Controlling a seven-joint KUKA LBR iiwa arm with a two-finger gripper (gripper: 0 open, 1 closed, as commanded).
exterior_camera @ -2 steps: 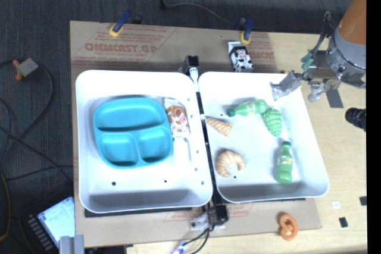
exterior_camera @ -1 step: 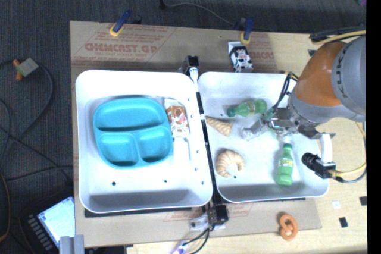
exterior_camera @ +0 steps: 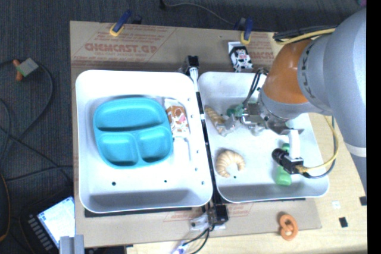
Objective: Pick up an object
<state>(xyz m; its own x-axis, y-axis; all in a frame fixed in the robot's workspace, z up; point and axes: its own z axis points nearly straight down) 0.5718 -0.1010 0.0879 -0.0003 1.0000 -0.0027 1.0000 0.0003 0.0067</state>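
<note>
The arm reaches in from the right, its grey body and orange band covering the upper right part of the right bin (exterior_camera: 309, 190). The tool (exterior_camera: 245, 115) sits low over that bin's upper middle, a dark metal cluster, and whether it is spread or pressed together cannot be told from this slant. Just left of it lies a small green piece (exterior_camera: 234, 110), touching or nearly touching the tool's end; its shape is too small to make out. Beside that, near the bin's left wall, rests a tan shell-like object (exterior_camera: 214, 117), partly blurred. Lower down, in open white floor, lies a croissant-shaped toy (exterior_camera: 229, 162), well apart from the tool. At the lower right a green block (exterior_camera: 283, 177) sits with a black fitting and yellow cable above it, half hiding it.

The left bin (exterior_camera: 89, 187) holds a blue divided tray (exterior_camera: 132, 131), and a small printed packet (exterior_camera: 177, 118) stands just beside the tray's right edge. On the surface (exterior_camera: 107, 50) below the right bin lies an orange ring (exterior_camera: 288, 225).
</note>
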